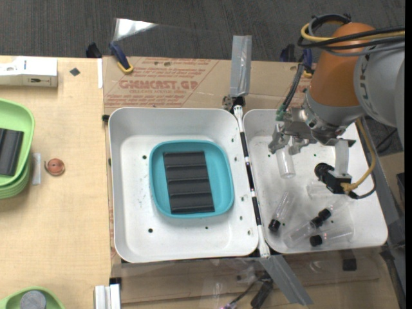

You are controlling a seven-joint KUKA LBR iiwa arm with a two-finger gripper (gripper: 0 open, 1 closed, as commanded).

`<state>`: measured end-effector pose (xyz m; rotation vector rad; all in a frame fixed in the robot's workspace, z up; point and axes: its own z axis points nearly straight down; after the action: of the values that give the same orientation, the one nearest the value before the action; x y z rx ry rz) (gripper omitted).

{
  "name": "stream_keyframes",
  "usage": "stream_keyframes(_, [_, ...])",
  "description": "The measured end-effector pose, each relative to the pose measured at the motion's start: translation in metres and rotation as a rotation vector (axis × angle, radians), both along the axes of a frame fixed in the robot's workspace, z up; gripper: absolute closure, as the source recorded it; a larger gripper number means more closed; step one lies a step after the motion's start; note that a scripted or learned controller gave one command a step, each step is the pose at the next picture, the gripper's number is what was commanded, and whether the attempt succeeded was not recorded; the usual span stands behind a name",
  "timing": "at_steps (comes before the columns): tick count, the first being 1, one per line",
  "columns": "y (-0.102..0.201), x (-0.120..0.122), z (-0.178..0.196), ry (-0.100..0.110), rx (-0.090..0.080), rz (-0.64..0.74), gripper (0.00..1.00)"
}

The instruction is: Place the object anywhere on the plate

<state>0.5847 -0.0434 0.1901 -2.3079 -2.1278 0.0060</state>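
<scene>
A teal plate (157,176) lies in the middle of the left bin (129,230), with a black ridged insert (188,181) on it. Several clear plastic vials with black caps lie in the right bin (370,234); one (279,214) is near its left wall and two others (320,218) (315,239) are near its front. My gripper (287,144) hangs over the back left of the right bin. A clear vial (285,165) shows directly under it, standing nearly upright. Whether that vial is held or rests on the bin floor is not discernible.
A cardboard sheet (164,81) lies behind the bins. A green tray (14,150) sits at the left edge of the wooden bench, with a small orange disc (55,167) beside it and a white box (29,73) behind. A metal divider (248,172) separates the bins.
</scene>
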Motion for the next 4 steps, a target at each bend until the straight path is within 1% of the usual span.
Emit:
stream_keyframes(1, [0.044,-0.027,0.000,0.000,0.001,0.144,1.00])
stream_keyframes(2, [0.110,-0.048,0.007,0.000,0.000,0.191,1.00])
stream_keyframes(3, [0.110,-0.048,0.007,-0.001,0.000,0.190,0.00])
stream_keyframes(4, [0.042,-0.038,0.033,-0.003,-0.001,0.174,0.00])
